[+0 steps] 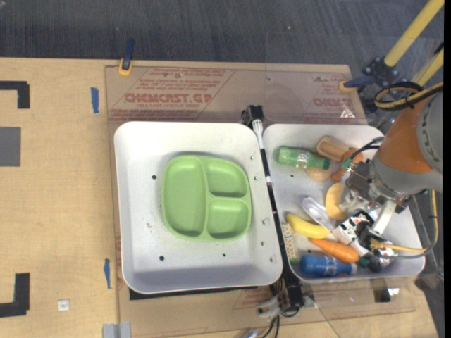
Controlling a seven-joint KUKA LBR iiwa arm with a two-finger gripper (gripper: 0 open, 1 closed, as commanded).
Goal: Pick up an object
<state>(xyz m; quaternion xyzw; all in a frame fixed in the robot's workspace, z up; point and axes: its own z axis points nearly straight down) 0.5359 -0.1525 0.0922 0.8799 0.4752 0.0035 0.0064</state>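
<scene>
Blue bottle lies just below the hand, beside carrot.

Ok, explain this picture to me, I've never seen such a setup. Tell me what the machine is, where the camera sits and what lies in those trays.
One camera looks down at a slant on a bench with two shallow white bins. The grey arm with an orange band is a robot reaching in from the right; its gripper is down among the things in the right bin. I can't tell if it holds anything. That bin has a green bottle, a banana, a carrot and a blue bottle. The left bin holds a green divided plate.
</scene>
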